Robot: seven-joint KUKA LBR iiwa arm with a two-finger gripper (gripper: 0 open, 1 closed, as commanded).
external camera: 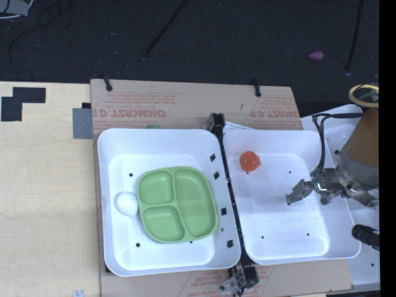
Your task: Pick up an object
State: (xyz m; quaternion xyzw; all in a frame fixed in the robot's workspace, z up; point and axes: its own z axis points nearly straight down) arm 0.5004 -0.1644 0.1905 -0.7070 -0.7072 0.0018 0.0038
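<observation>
Camera view, from above the bench [49, 184]: the grey arm reaches in from the right and its pincer [301, 190] hangs over the right side of the right bin [281, 252], nothing between its fingers. Whether those fingers stand open or closed cannot be told at this size. A small red-orange ball [250, 161] lies alone at the far left of that bin, well apart from the pincer. In the left bin [117, 252] a green divided plate [177, 203] sits with a white egg-like object [127, 203] touching its left edge. By appearances the reach is still in hand, with no grasp made. The ball looks the likeliest pick; the next move calls for travel left and far, then a descent squarely over it.
</observation>
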